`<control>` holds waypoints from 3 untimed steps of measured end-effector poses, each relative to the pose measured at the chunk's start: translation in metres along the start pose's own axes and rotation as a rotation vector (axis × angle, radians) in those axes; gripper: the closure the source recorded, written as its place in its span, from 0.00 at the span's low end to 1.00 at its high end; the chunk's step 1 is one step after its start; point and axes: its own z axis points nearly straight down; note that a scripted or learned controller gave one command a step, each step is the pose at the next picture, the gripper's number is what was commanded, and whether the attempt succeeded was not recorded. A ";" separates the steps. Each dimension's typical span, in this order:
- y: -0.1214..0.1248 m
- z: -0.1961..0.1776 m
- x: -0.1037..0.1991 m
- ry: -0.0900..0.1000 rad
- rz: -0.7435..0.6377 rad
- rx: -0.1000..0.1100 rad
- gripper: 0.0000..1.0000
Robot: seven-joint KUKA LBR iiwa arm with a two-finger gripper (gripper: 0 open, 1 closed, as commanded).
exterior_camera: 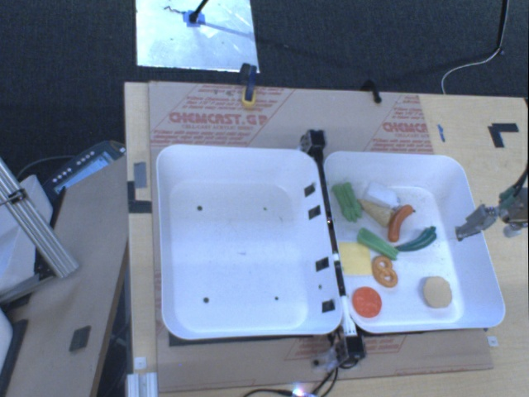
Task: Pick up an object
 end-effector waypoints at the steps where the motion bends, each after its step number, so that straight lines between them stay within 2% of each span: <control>1: 0.001 -0.011 0.000 -0.002 -0.005 -0.004 1.00; 2: 0.000 -0.254 -0.001 -0.008 -0.003 -0.018 1.00; 3: 0.065 -0.199 0.000 -0.001 -0.005 -0.002 1.00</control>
